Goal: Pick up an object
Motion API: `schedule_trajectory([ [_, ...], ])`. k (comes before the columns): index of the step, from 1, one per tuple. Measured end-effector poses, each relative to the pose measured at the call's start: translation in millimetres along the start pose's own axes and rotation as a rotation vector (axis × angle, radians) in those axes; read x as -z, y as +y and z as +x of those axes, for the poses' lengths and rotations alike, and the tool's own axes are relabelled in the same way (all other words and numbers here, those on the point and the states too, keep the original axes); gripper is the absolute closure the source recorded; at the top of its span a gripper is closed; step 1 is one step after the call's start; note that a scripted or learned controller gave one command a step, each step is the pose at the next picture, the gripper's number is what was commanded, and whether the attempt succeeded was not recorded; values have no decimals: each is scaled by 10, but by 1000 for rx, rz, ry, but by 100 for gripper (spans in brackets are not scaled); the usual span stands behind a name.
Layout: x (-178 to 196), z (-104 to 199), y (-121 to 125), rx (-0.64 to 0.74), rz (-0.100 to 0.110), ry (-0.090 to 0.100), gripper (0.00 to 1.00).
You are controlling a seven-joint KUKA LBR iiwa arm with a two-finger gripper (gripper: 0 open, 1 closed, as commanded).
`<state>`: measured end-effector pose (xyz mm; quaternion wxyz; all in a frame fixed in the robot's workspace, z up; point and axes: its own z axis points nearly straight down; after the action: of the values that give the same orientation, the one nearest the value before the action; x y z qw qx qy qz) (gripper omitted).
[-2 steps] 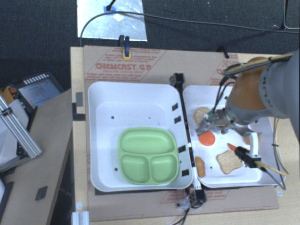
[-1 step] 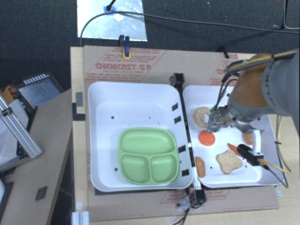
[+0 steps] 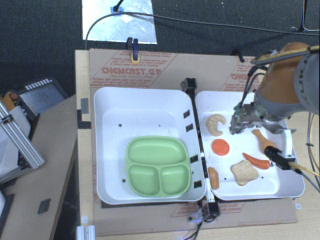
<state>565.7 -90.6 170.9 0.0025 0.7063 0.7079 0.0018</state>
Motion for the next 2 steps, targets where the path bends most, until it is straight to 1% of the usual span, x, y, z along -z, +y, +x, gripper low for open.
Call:
schedule_trajectory([
  [1, 324, -3, 17, 1, 1, 0, 100],
  [2, 473, 529, -39, 6, 3, 2, 100],
])
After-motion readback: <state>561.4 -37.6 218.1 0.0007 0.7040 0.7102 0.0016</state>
